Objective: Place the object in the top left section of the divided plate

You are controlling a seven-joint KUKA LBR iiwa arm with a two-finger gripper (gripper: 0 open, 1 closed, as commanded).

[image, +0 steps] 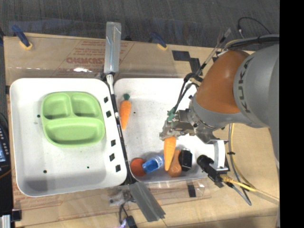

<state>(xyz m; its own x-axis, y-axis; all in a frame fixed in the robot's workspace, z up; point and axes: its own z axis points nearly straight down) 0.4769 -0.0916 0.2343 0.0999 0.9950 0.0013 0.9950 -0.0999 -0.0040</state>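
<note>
Arm bent low over right bin (pixel 152 91), gripper (pixel 170 133) clamped on an orange carrot (pixel 169 153)

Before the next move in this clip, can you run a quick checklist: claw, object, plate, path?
1. Claw over the right bin: ok, it sits just above the upright carrot.
2. Object between the claw's fingers: cannot tell; the wrist hides them.
3. Plate in the left bin, sections bare: ok.
4. Top left section free to receive: ok.
5. Clutter near the target: not ok; a brown piece, a blue item and a red ball crowd the carrot.
6. Second carrot by the divider, off the likely path: ok.
</note>
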